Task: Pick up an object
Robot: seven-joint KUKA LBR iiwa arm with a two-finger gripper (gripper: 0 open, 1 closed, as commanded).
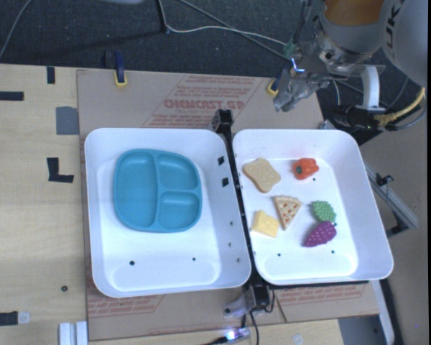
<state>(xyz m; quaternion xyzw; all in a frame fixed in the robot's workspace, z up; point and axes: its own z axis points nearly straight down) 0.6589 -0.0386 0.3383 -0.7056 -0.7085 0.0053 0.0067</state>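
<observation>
Bench (29,214): light wood, with a cardboard sheet under two white bins that stand side by side.
Right bin (370,221): it holds six small toy foods, all lying flat on its floor.
Grapes (320,233): purple, the nearest item, toward the right side of this bin.
Cheese (266,224): yellow wedge, left of the grapes, just beside the pizza.
Pizza (287,210): small triangular slice, between the cheese and the green piece.
Green piece (323,210): bumpy green food, just behind the grapes.
Bread (261,175): tan slice, farther back, near the left wall of the bin.
Tomato (306,167): red-orange, right of the bread, apart from it.
Left bin (100,264): it holds a blue plate (158,190) with three compartments, lying flat.
Claw (289,95): beyond the far rim of the right bin, over the cardboard, well apart from all the foods; nothing is seen between its fingers, and I cannot tell if they are apart or together.
Arm (359,13): grey with an orange band, at the top right.
</observation>
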